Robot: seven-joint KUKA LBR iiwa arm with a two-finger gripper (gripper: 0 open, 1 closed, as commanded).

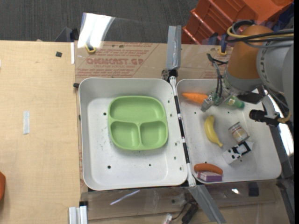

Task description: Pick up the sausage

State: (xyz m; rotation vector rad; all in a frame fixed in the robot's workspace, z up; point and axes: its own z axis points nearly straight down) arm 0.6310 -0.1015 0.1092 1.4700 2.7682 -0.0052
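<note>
Wooden bench [37,125], dark floor [93,3], orange crates [233,8].

Grey arm [275,64], orange band, yellow and black cables.

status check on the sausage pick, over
Gripper over right bin's far end, by the carrot. Sausage untouched at near edge, purple box against it.
</note>
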